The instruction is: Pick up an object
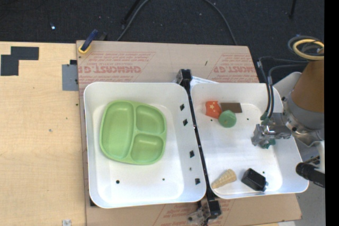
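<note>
We see nothing lifted yet: the metal two-finger gripper (263,136) hovers right of the round green ball (228,118); we cannot tell its state.

Two bins are sitting side by side on the bench, touching along a central divider. The left bin (95,188) is holding a three-compartment tray (133,132), lying flat near its middle. The right bin (286,180) is holding five items: a small block (213,108), a flat bar (231,108) just beside it, and a ball (228,118) touching the bar's front edge — all toward the rear. A cone (224,178) and a box (254,179) are lying near the front wall. The gripper (263,136) is reaching in over the right side — apart from every item.
</note>
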